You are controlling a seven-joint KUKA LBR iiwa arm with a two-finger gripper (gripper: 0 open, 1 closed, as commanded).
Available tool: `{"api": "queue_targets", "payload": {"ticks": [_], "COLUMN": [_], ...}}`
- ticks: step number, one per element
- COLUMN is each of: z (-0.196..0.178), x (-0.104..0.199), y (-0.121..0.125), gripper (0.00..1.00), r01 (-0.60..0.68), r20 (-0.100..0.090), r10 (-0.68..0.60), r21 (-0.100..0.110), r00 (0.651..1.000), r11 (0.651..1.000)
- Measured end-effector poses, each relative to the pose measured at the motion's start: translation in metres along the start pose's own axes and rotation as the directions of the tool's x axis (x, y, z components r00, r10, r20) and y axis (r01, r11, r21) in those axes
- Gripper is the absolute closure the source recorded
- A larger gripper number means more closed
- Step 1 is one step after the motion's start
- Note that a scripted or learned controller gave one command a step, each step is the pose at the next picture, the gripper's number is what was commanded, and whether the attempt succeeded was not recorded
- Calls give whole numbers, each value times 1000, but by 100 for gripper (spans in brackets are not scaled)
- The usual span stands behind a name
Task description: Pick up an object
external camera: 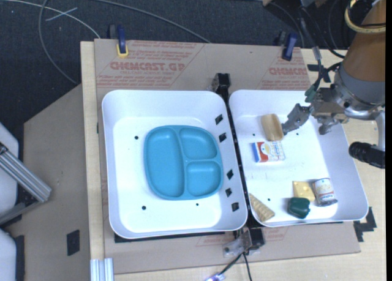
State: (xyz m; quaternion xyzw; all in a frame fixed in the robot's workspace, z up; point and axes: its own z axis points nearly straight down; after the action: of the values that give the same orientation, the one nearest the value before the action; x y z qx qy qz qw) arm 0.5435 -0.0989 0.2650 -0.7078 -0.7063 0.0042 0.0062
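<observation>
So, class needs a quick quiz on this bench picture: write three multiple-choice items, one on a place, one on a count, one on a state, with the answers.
1. Where does the blue divided plastic plate lie?
A. left white bin
B. right white bin
C. on the cardboard

2. How many compartments has that plate?
A. two
B. three
C. five

3. How does the gripper stand to the tan oblong block?
A. clamped on it
B. beside it, holding nothing
C. lifting it over the left bin

Answers:
1 A, the plate sits in the left white bin.
2 B, one long section and two smaller ones.
3 B, the block lies on the floor of the right white bin, left of the fingers.
</observation>
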Motion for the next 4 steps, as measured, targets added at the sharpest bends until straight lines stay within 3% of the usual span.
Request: {"api": "queue_targets", "payload": {"ticks": [1,4], "z": [-6,174], "x": [0,-5], "y": [2,1], "gripper": [0,0], "r01": [3,1], "r20": [1,1], "r10": [-3,-1], "r21": [-13,-7], "r00": [1000,1000], "r11": [1000,1000]}}
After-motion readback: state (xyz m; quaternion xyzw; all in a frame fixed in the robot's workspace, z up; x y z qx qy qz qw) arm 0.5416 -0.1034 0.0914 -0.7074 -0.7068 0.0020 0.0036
